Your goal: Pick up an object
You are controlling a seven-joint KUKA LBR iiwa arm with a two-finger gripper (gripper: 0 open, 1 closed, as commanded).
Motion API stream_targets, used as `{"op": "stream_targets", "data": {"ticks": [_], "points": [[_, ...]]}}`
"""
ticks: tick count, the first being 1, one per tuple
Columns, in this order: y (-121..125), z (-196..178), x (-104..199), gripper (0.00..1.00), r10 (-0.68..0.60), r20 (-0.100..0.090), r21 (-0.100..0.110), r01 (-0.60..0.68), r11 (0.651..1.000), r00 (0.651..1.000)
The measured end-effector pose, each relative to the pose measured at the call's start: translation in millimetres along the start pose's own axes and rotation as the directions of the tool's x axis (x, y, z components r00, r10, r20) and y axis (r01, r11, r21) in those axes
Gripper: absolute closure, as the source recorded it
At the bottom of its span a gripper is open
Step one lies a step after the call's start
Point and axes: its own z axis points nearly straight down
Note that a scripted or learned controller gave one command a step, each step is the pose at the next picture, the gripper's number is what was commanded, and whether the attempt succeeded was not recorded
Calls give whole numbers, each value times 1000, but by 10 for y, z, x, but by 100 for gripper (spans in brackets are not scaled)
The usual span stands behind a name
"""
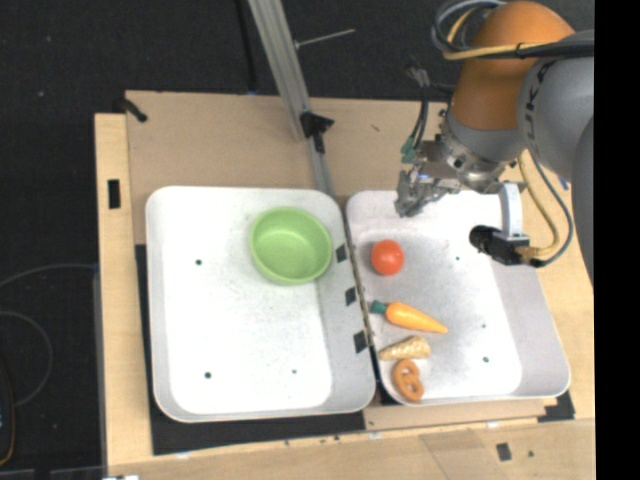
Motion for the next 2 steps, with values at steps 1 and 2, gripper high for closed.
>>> {"op": "stream_targets", "data": {"ticks": [1,2], "points": [[46,59,562,100,-1,-1,1,1,1000,1000],[34,-82,1088,100,-2,-2,-3,2,1000,1000]]}}
